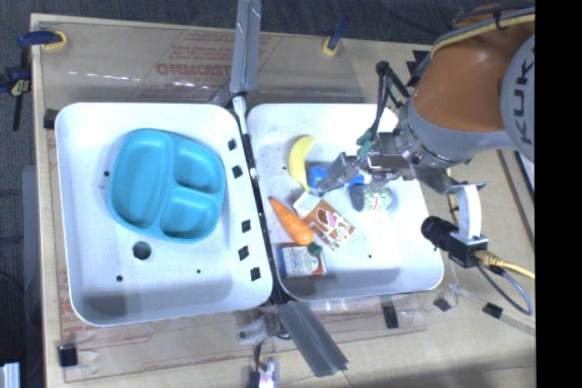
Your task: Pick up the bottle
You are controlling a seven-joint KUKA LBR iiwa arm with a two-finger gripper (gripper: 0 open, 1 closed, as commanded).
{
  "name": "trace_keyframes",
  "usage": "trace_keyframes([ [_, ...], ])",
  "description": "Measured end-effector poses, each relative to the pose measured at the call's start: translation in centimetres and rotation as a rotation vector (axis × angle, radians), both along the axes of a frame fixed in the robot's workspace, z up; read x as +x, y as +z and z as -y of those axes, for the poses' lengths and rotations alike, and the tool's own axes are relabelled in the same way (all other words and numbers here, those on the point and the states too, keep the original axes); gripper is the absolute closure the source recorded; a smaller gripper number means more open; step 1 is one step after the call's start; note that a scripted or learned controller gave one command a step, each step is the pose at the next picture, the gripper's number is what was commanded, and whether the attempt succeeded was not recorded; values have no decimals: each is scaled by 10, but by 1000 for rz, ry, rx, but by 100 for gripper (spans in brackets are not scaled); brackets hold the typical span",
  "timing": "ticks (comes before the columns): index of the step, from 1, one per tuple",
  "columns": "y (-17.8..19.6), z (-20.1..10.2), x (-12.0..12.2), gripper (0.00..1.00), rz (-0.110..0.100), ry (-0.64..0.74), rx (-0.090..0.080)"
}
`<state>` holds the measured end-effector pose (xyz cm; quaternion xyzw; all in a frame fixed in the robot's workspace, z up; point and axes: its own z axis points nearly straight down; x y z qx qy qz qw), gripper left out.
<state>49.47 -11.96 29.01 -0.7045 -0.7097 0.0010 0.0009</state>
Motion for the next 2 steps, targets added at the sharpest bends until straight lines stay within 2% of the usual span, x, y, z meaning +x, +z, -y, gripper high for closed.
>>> trace_keyframes([
  [1, -79, 47, 46, 0, -2, 123, 1],
  [2, -195, 57, 102, 0, -1, 132, 0],
])
